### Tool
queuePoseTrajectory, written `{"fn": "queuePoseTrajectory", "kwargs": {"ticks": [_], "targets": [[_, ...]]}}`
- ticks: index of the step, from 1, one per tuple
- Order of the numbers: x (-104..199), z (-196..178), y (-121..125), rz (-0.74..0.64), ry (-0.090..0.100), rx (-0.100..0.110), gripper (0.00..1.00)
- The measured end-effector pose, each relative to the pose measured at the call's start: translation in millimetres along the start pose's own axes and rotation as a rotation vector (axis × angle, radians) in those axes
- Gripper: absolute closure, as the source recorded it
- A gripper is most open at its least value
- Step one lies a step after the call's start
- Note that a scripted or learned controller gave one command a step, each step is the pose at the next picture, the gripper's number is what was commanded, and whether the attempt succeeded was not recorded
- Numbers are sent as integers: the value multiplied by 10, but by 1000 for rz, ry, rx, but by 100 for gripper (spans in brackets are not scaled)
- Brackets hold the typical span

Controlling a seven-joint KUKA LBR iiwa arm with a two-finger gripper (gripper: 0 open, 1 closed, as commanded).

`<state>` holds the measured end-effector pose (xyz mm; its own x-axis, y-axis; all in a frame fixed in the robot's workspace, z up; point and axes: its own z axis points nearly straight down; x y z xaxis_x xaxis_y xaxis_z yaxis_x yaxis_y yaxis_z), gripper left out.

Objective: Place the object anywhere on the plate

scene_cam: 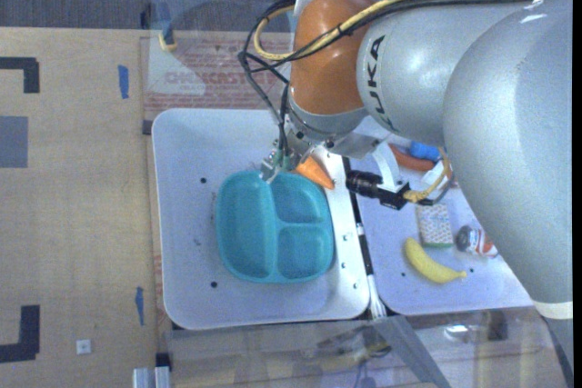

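Your 1 arm (491, 95) comes in from the right of the camera view, its broad grey casing bulking large across the upper right. The orange band (329, 45) sits above the wrist, with black and yellow cables looping over it and trailing back along the casing. Below the band the wrist points down and to the left. You can see the gripper (275, 164) as a small tip low under the wrist, too small to read.
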<state>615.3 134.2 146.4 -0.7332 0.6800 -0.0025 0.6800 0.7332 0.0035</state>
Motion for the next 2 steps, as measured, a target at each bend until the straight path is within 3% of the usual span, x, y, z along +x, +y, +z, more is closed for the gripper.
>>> {"fn": "queuePoseTrajectory", "kwargs": {"ticks": [1,2], "targets": [[447,-495,-193,219,2,4,100],[447,-494,-193,219,2,4,0]]}}
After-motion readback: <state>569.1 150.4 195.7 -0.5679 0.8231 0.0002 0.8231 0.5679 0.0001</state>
